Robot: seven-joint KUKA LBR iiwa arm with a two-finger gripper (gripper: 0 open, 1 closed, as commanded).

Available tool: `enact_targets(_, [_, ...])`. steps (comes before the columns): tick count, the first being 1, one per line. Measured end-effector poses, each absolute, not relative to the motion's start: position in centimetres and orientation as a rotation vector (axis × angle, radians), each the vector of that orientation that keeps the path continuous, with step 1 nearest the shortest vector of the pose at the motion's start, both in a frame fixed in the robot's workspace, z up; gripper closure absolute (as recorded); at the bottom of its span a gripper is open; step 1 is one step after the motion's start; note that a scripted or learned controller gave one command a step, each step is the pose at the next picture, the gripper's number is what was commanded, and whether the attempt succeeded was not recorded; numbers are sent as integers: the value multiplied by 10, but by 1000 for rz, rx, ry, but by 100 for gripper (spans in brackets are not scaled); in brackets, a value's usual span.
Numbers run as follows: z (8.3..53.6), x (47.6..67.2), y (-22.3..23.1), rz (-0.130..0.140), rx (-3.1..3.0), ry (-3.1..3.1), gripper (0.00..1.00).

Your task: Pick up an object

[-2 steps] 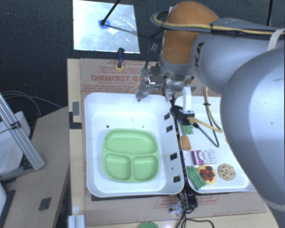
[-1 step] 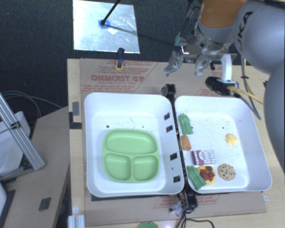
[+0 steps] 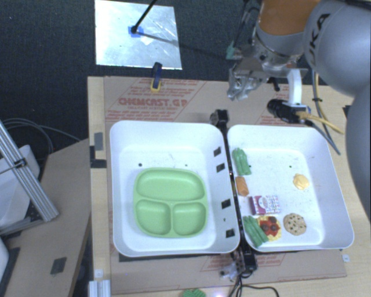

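Green bean pod (image 3: 241, 161) lies lengthwise along right bin's (image 3: 330, 174) left wall; end effector (image 3: 242, 87) grip unclear.

arm (image 3: 339, 43): smooth rounded grey casing, dark lettering partly visible on the shell. orange band (image 3: 284, 14) encircling the section above the wrist. wrist assembly: pale metallic collar with a small teal fitting at its left. gripper (image 3: 240, 87): silver-grey metal. thin dark cables along the wrist; a white bracket beside it.
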State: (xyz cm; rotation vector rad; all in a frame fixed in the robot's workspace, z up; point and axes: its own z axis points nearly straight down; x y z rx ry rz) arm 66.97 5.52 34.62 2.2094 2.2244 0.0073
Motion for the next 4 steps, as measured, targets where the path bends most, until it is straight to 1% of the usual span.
enact_targets(1, [478, 648, 44, 20, 2208, 2219, 100])
enact_targets(2, [230, 610, 146, -16, 2218, 2240, 100])
enact_targets(3, [190, 639, 79, -3, 2225, 2218, 100])
enact_targets(4, [350, 672, 80, 27, 2206, 2216, 100])
